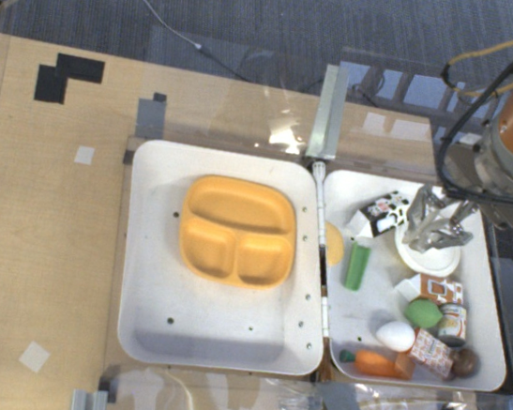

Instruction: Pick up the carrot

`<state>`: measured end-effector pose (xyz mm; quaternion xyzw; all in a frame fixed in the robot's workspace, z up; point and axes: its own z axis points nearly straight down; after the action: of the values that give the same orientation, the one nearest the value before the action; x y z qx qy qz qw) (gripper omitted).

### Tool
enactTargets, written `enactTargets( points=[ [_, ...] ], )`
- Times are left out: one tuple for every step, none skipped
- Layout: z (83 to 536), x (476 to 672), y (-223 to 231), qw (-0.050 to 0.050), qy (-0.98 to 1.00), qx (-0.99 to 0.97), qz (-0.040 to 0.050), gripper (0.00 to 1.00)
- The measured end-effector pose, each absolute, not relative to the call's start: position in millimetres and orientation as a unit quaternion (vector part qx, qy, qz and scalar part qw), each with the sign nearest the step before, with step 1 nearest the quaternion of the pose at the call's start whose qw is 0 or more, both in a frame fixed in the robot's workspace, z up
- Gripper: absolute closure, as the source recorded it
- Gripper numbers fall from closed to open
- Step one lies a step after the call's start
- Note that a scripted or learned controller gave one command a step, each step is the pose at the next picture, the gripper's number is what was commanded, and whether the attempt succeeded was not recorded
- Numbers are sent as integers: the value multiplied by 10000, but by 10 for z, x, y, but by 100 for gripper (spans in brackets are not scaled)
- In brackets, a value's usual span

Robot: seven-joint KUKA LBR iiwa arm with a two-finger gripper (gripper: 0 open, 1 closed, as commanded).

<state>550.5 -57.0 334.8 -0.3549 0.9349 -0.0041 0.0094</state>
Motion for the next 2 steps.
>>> enactTargets(
  points=[
    [4907,5453,-672,79,8614,-5078,-54,100],
    [3203,4870,-335,9,7726,-6348,12,100]
  ],
)
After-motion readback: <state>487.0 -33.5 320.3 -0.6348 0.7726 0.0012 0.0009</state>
